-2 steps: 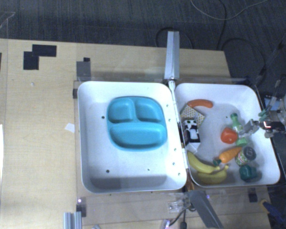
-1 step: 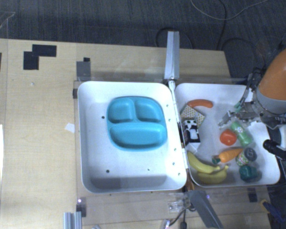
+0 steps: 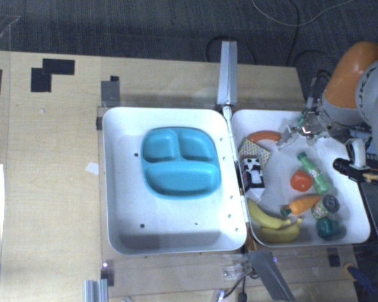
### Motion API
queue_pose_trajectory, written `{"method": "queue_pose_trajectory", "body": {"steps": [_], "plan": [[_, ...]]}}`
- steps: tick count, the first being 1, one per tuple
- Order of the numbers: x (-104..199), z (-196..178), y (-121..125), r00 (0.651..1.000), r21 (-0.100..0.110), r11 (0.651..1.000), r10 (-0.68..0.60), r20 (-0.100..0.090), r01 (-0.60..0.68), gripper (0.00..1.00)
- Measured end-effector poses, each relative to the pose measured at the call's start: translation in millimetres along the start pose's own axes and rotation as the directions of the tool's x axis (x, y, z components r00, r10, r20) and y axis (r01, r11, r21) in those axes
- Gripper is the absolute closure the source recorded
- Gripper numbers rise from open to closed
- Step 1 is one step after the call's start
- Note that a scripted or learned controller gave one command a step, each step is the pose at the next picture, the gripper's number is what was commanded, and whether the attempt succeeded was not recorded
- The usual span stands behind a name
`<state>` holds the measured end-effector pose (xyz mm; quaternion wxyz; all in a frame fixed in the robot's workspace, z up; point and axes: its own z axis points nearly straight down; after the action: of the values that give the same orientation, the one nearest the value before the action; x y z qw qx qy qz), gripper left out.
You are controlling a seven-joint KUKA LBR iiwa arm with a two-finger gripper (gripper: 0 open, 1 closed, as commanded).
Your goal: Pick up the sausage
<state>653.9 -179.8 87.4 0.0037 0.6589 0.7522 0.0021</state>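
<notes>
One sausage (image 3: 263,136) lies at the far edge of the right bin (image 3: 365,228), just left of the gripper (image 3: 294,133); I cannot tell how it is set. One banana (image 3: 271,221), one carrot (image 3: 300,204) and one bottle (image 3: 314,173) lie nearer. The left bin (image 3: 120,181) carries one blue tray (image 3: 179,162).

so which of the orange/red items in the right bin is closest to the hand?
The sausage, lying at the bin's far edge just left of the hand. The tomato and carrot sit farther toward the near side.
</notes>
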Motion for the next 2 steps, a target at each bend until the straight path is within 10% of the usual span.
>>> {"method": "queue_pose_trajectory", "body": {"steps": [1, 2], "plan": [[1.3, -13.4, 3.3, 1.0, -0.007, 1.0, -0.008, 0.003, 0.008, 1.0], [1.5, -13.3, 3.3, 1.0, -0.007, 1.0, -0.01, 0.003, 0.01, 0.0]]}}
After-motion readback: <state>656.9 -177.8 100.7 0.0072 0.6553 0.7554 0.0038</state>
